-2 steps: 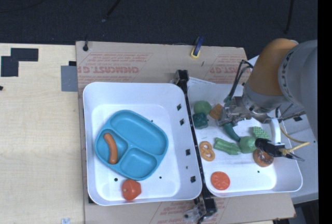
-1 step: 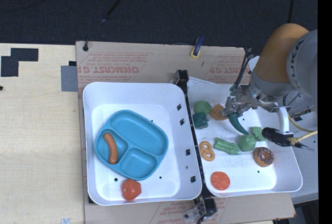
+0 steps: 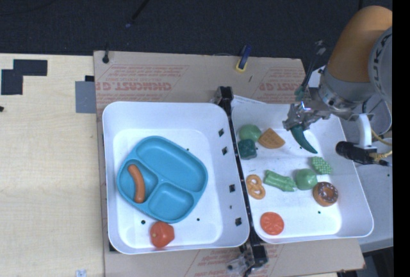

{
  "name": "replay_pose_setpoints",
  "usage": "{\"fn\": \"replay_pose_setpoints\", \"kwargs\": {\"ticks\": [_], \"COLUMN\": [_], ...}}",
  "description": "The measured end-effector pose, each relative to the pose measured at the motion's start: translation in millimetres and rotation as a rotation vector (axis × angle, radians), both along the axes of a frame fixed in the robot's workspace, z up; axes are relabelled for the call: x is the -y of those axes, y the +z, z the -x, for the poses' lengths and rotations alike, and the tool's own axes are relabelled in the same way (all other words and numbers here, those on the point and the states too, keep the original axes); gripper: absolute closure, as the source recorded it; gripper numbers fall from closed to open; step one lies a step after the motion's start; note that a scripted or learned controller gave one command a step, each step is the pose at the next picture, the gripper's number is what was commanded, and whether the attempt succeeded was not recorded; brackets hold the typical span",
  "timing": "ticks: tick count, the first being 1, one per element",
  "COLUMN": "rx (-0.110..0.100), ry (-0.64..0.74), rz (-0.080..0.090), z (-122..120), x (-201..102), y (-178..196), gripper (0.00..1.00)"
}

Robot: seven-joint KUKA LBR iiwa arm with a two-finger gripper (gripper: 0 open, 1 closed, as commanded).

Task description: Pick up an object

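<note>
The pincer (image 3: 303,119) is gripping one dark green pepper (image 3: 303,138) above the right bin (image 3: 359,205), where eight more toys are lying. One blue tray (image 3: 182,170) holding one sausage (image 3: 136,182), plus one red tomato (image 3: 161,234), are sitting in the left bin (image 3: 122,122).

A: Where is the grey KUKA arm with the orange band (image 3: 362,38)?
B: It reaches in from the right, wrist bent down; the two-finger gripper (image 3: 302,123) clamps a dark teal curved piece (image 3: 302,138).
</note>
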State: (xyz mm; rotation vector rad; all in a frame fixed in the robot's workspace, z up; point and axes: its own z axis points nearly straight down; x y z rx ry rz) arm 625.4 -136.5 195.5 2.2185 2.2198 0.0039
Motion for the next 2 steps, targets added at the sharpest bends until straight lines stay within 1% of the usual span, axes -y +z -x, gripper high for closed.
{"fn": "replay_pose_setpoints", "kwargs": {"ticks": [1,2], "rx": [-0.003,-0.009], "ry": [0.001,0.001], "rz": [-0.001,-0.003], "z": [-0.3,36.5], "x": [0.8,-44.9], "y": [33.9,38.8], "gripper": [1.0,1.0]}}
